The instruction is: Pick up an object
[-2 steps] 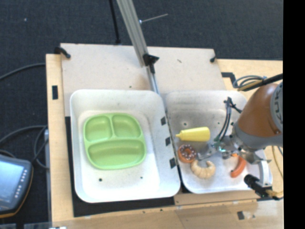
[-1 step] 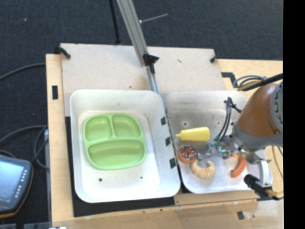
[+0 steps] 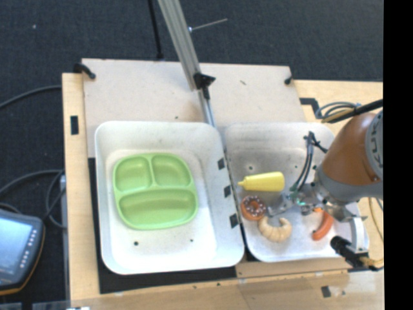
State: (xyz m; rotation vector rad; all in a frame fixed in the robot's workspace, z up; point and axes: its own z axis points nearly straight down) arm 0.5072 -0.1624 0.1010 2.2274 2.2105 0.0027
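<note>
Bench [image 3: 74, 173], tan board, two shallow white bins side by side, catalogued from the lower edge of the view upward. Right bin [image 3: 258, 141]: holds four small items clustered in its nearer half. At about six o'clock within this bin, a pale, curled pastry-like piece [image 3: 275, 228], tan and ring-shaped, lying flat. At roughly four o'clock from it, just beside the bin's near right corner, a small orange-red curved piece [image 3: 322, 226], carrot-like. At ten o'clock from the pastry and almost touching it, a round doughnut [image 3: 253, 206] with dark topping and specks. Directly above the doughnut, at twelve o'clock, a yellow bottle [image 3: 263, 183] lying on its side, tip pointing toward nine o'clock. Gripper [image 3: 298, 200]: low over the bin floor, between the bottle and the orange-red piece, at three o'clock from the doughnut; dark cabling and the wrist cover it, so whether its fingers are apart or together cannot be told, and no item is seen between them. Arm [image 3: 352, 160]: grey with orange band, entering from three o'clock. Left bin [image 3: 106, 237]: contains a green divided tray [image 3: 155, 190], three compartments, lying flat at centre. Far side: a slanted metal pole [image 3: 184, 41] rising toward twelve o'clock, fixed between the bins.
</note>
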